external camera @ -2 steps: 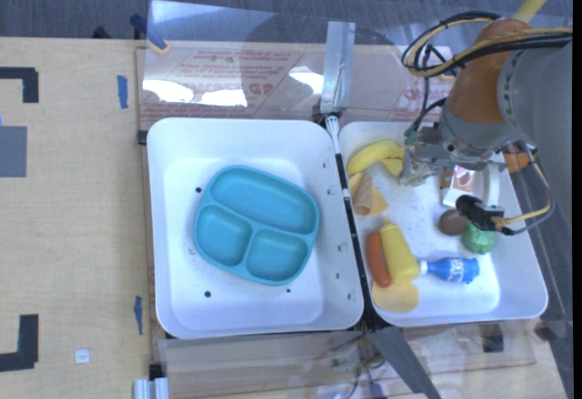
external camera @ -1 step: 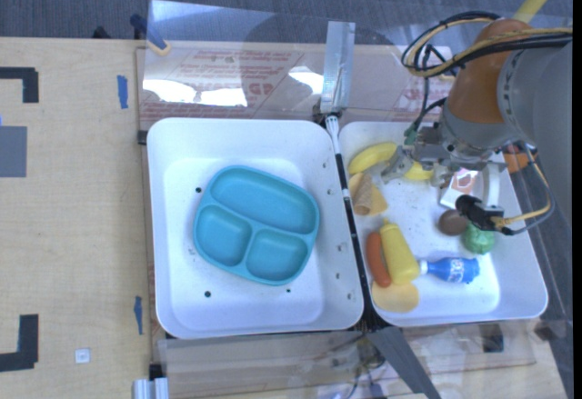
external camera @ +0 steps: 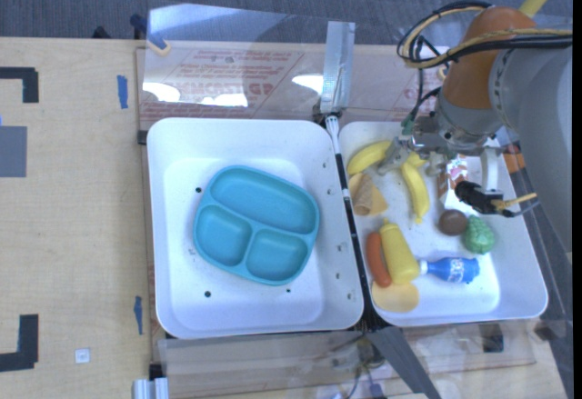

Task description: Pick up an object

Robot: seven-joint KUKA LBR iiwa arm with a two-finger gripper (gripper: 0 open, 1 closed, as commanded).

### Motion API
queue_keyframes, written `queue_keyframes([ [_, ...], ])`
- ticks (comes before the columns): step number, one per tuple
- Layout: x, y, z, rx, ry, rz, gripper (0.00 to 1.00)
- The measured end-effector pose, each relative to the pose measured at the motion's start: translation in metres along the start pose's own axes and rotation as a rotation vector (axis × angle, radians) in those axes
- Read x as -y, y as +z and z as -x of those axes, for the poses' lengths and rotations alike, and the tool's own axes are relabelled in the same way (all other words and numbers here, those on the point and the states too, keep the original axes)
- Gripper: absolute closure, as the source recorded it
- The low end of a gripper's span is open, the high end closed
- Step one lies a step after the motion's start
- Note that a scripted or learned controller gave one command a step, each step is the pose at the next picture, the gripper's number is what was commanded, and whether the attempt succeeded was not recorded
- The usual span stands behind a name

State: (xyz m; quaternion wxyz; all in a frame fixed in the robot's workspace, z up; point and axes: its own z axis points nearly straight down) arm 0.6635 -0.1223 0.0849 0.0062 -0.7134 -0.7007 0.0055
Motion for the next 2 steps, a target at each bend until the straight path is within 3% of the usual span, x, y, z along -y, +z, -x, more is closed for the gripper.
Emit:
queue_keyframes([
  [1, 0.039, -0.001, -0.022, 0.002, -0.077, 0.019, 0.0],
  [2, 0.038, -0.012, -0.021, 0.003, -0.076, 0.023, 1.0],
])
